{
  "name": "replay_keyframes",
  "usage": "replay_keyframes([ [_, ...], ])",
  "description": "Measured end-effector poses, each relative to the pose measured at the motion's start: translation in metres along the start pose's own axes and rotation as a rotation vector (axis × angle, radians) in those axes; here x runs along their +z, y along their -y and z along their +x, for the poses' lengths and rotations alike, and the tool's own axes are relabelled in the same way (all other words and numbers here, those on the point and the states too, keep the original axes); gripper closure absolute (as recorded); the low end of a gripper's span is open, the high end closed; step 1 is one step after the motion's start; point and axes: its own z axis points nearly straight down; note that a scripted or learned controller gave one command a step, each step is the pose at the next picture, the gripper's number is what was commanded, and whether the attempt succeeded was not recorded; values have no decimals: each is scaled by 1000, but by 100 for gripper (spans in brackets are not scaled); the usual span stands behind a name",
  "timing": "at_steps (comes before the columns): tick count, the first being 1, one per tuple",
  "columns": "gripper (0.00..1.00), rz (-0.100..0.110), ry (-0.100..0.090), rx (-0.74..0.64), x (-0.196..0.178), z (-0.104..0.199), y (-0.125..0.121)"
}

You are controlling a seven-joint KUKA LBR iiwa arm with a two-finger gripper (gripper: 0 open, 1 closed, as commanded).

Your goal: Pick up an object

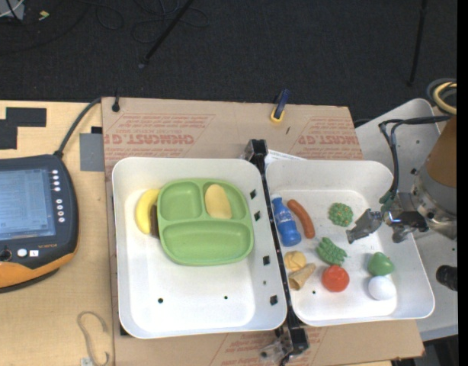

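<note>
Left bin (135, 280) bears a green tray (205, 223) and banana (146, 210); right bin (356, 171) holds toy food – the broccoli (341, 213), nearest the gripper (375, 226), is probably light, stiff plastic, best pinched across its crown – claw state cannot be told, nothing visibly held.

Arm enters from the right edge, orange band (447, 155) visible high on the wrist section, grey housing below it. Wrist angled down and leftward. Black cabling loops along the upper side of the wrist. Gripper (367, 226) at the arm's left end, dark grey, tilted, low. Finger spacing unreadable from this angle; nothing discernible in its grasp.
</note>
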Motion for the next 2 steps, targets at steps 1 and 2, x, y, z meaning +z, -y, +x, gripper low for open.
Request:
replay_keyframes([
  [1,0,-11,2,-2,-6,0,-2],
  [2,0,-7,1,-3,38,4,0],
])
